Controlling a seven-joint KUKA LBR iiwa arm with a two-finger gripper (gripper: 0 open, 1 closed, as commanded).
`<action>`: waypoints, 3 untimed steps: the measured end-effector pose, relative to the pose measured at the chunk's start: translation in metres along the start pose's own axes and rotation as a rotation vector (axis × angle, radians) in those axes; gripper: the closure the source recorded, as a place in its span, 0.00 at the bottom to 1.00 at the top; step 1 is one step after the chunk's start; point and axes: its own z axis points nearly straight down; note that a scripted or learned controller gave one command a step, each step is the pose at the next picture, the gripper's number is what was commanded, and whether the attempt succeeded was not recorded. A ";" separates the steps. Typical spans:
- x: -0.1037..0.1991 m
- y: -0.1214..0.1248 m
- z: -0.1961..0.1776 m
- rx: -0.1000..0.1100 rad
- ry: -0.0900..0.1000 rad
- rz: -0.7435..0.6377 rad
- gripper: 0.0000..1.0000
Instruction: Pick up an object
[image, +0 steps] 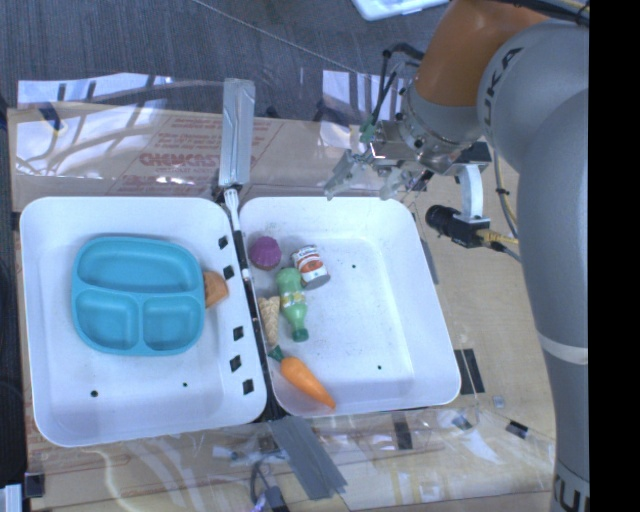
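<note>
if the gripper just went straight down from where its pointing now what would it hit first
Probably the back rim of the right bin; the gripper hangs above that edge, away from the toys, though depth is unclear.

The pale wooden surface (480, 330) is partly covered by flattened brown cardboard with red print (170, 150) under glossy clear plastic sheeting (90, 120) that catches bright window-like reflections. Strips of grey tape (237, 130) hold it down — another strip (310, 455) lies near the front edge. Beyond lies dark grey carpeted floor (150, 40).

Orange item (216, 289) half hidden behind blue tray (137, 295); gripper (372, 172) blurred.
</note>
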 end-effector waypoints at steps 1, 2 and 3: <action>0.019 -0.018 0.151 0.008 0.000 0.002 0.00; 0.019 -0.015 0.137 0.001 0.000 -0.001 1.00; 0.019 -0.015 0.137 0.001 -0.001 -0.002 0.00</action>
